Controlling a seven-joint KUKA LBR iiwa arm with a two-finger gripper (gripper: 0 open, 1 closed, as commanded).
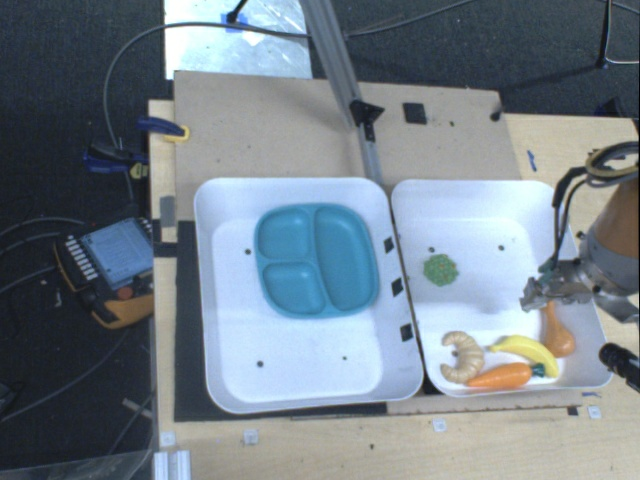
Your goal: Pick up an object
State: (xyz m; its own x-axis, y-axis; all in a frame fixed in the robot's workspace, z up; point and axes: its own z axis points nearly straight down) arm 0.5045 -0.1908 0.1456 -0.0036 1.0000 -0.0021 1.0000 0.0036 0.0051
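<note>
The gripper (548, 294) hangs low in the right bin (470, 203), just above an orange-brown piece (558, 334); I cannot tell its state. It should descend straight and centered before closing.

two bins (300, 388), one plate (317, 260), five foods (463, 355)

My arm (612, 230) runs off the right edge, and my gripper (548, 290) hides the top of an orange-brown toy (560, 337).
</note>
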